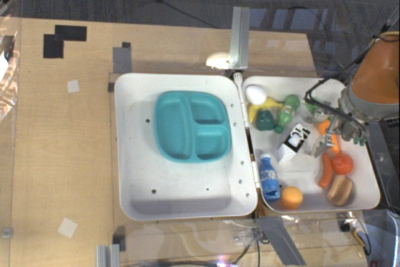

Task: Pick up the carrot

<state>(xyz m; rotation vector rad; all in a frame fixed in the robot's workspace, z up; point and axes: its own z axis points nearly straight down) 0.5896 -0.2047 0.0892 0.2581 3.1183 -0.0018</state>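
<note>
Camera view looks down on a wooden surface carrying two white bins side by side. Little writing can be read from here: the blue bottle in the right bin has a label too small to make out, and the white card near the middle of that bin bears only a black square pattern, no letters I can read. Black tape marks sit on the surface at far left.

The left bin holds a teal tray with three compartments, lying flat near the bin's middle.

The arm comes in from the right, its orange band at the top right, grey wrist below it, cables looping off toward the bin. The gripper points down and left into the right bin, low over its right half. I cannot tell whether it is open or closed; the parts blur together there.

The carrot lies in the right bin just below the gripper, running roughly top to bottom, its upper end close under the gripper. A second bit of orange shows beside the gripper's upper edge. A red tomato touches the carrot's right side, and a brown bun sits just below it. An orange rests near the bin's lower edge, beside the bottle. At the top left of that bin are a white egg, a yellow piece, a dark green piece and a green bottle, bunched together.
</note>
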